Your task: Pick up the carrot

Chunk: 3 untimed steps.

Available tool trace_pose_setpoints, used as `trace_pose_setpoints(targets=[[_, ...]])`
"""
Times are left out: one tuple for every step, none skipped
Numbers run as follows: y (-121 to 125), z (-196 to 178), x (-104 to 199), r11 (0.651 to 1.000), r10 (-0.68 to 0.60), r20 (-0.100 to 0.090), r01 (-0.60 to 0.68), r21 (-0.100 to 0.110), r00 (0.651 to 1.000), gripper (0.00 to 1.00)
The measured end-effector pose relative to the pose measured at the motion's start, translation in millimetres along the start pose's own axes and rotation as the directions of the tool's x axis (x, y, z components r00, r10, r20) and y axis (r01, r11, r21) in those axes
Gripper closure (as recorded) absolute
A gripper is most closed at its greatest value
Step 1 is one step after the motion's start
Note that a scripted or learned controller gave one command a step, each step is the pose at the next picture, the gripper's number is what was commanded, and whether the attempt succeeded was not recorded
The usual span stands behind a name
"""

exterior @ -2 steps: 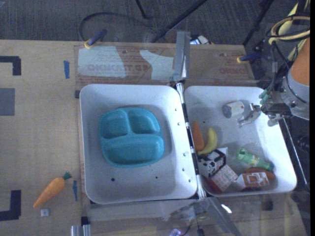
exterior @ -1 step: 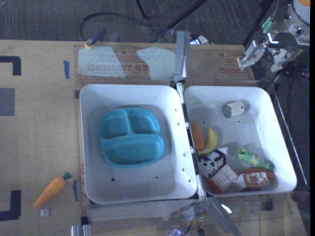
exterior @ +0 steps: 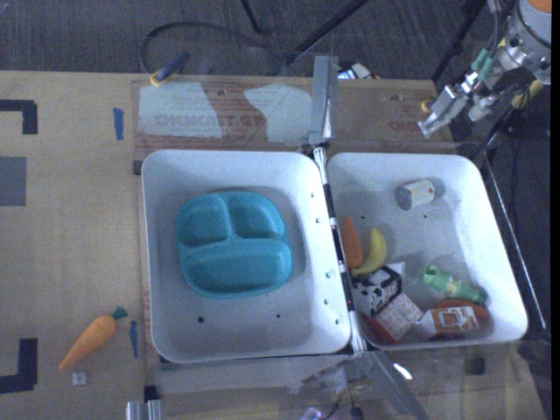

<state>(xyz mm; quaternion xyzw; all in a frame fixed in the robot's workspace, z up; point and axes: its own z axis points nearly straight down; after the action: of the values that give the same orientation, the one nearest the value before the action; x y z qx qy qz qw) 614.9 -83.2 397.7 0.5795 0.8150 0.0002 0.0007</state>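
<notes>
Orange carrot [exterior: 87,341] lies on bench [exterior: 61,234], left of left bin [exterior: 157,191]; gripper [exterior: 442,112] far off, jaws state unclear; approach step next.

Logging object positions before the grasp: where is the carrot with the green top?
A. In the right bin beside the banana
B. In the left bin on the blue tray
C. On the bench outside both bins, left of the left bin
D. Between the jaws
C: the carrot lies on the bench outside the left bin, near its lower left corner, far from the gripper.
</notes>
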Motion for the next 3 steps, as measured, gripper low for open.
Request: trace_pose_setpoints(targets=[[-19, 213, 41, 0.973, -0.232, -0.001, 0.232, -0.001, 0.973, 0.0], [53, 91, 12, 0.923, -0.385, 0.003, 0.385, -0.003, 0.923, 0.0], [-3, 125, -63, 0.749, -0.663, 0.002, 0.663, -0.001, 0.749, 0.0]])
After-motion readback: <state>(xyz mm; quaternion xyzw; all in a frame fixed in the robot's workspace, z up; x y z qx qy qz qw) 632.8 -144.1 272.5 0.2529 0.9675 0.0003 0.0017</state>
